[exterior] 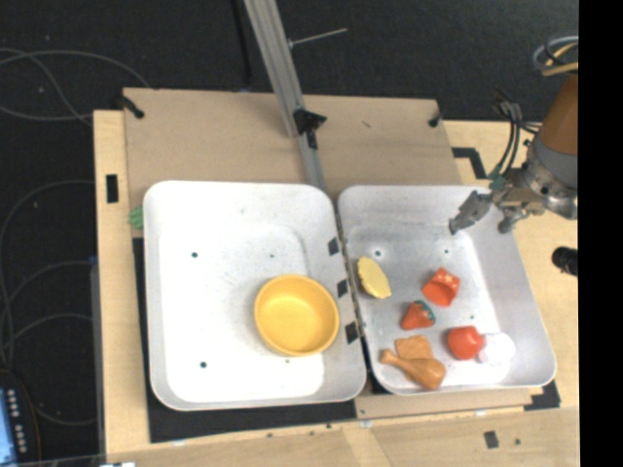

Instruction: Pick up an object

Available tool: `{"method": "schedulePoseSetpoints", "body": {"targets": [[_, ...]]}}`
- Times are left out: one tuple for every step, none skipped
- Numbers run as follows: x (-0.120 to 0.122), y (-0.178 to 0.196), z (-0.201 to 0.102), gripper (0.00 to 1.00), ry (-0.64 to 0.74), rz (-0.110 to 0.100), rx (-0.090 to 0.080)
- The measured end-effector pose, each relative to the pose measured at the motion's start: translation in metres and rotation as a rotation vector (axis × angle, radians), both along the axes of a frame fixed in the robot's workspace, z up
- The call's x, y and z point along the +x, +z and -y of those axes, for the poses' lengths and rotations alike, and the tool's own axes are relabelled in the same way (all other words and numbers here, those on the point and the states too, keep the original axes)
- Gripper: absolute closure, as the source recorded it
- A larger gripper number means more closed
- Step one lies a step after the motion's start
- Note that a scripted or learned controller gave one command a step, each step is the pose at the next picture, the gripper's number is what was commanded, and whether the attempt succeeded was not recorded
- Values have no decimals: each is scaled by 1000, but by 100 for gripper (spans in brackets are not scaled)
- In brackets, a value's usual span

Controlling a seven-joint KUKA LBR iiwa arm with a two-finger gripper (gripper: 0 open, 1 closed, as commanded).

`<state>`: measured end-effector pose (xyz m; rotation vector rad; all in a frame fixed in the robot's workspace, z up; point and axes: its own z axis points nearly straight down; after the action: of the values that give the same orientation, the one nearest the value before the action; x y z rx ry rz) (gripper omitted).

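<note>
Toy food sits in the right bin [506, 261]: yellow piece [373, 279], orange block [441, 287], strawberry [418, 314], red pepper [464, 342], drumstick [416, 368]. All look light, stiff and smooth, so likely slippery; the orange block's flat sides seem the best hold. Gripper [482, 212] hovers over the bin's far right corner, fingers spread, nothing between them. Block lies nearer the camera, slightly left. Yellow bowl [297, 314] in left bin.

We look for words, numbers, or signs and cannot read any. The two white bins [243, 202] are plain, with only small dark dots on them. The yellow bowl [296, 314] and the toy foods have no letters. The brown bench [370, 129] shows no label either.
</note>
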<state>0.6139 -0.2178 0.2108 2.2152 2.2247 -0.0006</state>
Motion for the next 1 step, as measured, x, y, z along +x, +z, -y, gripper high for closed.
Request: {"method": "schedulePoseSetpoints", "body": {"targets": [[0, 0, 0, 0, 0, -1, -1]]}}
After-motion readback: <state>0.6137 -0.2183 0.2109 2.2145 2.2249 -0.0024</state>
